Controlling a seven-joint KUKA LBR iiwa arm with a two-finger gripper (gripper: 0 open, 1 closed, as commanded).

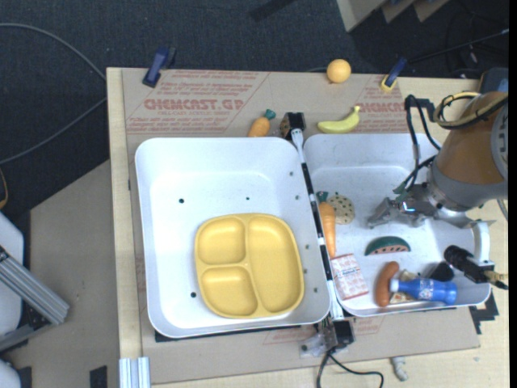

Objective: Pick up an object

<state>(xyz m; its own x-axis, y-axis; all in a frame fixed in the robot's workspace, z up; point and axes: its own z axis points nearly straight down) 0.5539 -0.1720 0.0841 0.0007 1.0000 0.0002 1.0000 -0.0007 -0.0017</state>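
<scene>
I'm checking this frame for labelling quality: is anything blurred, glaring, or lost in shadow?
Camera view: even, soft lighting; the bins are bright white with no harsh glare, the yellow tray sharp. The gripper is small and slightly soft, its fingers hard to resolve. The floor around the bench is dim, and small items like the cookie lack fine detail.

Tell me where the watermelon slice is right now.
The watermelon slice lies in the right bin, toward its near side, just below the pincer and above the hot dog and blue bottle.
</scene>
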